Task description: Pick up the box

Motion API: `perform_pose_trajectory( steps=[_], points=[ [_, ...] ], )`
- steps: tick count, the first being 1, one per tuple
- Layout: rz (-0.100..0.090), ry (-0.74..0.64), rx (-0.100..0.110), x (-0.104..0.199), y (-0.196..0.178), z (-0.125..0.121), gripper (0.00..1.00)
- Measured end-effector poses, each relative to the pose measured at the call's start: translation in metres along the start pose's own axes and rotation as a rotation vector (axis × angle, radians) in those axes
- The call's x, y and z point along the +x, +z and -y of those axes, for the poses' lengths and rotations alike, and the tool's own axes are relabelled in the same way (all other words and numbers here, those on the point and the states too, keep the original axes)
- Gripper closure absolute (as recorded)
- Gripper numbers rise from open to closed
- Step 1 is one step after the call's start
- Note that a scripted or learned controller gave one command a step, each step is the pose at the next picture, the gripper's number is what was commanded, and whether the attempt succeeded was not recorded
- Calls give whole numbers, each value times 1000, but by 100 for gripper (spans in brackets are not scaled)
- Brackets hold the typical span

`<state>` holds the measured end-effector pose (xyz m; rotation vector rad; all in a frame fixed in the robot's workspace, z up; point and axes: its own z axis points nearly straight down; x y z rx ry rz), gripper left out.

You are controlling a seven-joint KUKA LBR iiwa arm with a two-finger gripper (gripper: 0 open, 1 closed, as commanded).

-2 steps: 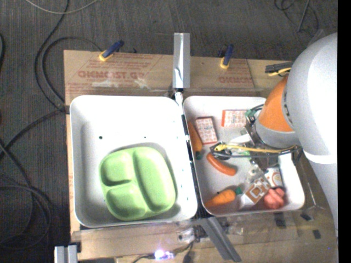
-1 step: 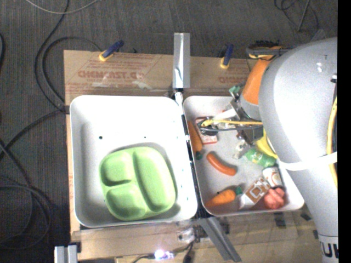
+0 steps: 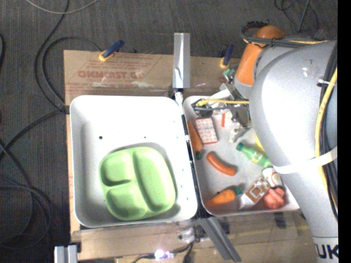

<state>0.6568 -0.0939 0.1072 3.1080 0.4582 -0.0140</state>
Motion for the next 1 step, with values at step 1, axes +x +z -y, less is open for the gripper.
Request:
perform_pose_trajectory(
  steps=[1],
  points=[
    [2,83,10,-5,17,-13,0]
  ],
)
